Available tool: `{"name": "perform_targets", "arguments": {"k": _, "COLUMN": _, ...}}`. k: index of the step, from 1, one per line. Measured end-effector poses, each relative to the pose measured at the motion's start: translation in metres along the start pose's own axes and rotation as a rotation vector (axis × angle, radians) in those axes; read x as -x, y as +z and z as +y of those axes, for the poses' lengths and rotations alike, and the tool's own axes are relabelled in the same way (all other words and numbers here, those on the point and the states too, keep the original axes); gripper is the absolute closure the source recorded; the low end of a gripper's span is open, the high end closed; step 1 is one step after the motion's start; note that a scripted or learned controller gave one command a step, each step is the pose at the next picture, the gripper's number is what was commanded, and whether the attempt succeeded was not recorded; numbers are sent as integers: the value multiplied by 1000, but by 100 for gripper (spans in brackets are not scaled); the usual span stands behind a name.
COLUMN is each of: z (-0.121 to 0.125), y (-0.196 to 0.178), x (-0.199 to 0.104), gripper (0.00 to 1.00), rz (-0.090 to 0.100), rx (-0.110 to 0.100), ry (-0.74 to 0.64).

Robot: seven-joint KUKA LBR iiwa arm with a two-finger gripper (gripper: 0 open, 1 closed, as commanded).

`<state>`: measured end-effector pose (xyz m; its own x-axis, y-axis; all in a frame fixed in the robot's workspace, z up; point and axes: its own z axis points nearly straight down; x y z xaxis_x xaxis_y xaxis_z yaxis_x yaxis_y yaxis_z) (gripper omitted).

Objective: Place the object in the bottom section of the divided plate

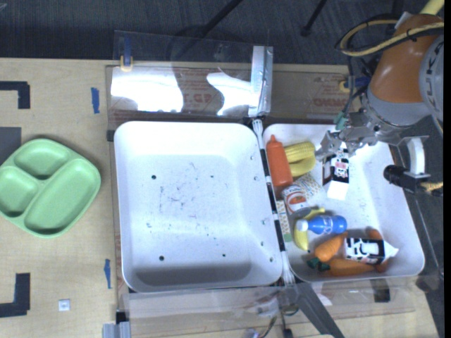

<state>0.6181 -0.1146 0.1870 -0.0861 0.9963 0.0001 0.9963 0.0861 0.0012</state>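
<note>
Hovering over the right bin (405, 210), the jaws (340, 152) grasp a small white-and-black carton (340, 173).
The green divided plate (48, 186) lies on the bench (63, 111) at the frame's left, well apart from it.

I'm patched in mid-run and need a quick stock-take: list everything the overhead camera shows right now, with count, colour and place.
Divided plate: one, green, on the wooden bench left of the bins.
Left bin: one, white, middle of the bench.
Right bin: one, white, beside the left bin.
Bottle: one, orange-red, along the right bin's left wall.
Corn: one, yellow, next to the orange-red bottle.
Blue bottle: one, blue with a white cap, lower part of the right bin.
Carrot: one, orange, near the right bin's front wall.
Carton: one, black and white, right of the carrot.
Arm: one, grey with an orange band, reaching in from the right.
Pincer: one, over the right bin's upper part.
</note>
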Motion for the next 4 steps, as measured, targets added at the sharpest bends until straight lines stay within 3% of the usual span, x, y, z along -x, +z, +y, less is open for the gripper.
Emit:
{"name": "perform_targets", "arguments": {"k": 1, "z": -23, "y": 71, "x": 50, "gripper": 100, "rz": 1, "rx": -1, "ry": -169}}
{"name": "perform_targets", "arguments": {"k": 2, "z": -23, "y": 71, "x": 50, "gripper": 0, "rz": 0, "rx": -1, "ry": -169}}
{"name": "perform_targets", "arguments": {"k": 3, "z": -78, "y": 74, "x": 39, "gripper": 0, "rz": 2, "rx": -4, "ry": 220}}
{"name": "perform_targets", "arguments": {"k": 4, "z": -98, "y": -81, "x": 74, "gripper": 0, "rz": -2, "rx": 0, "ry": 227}}
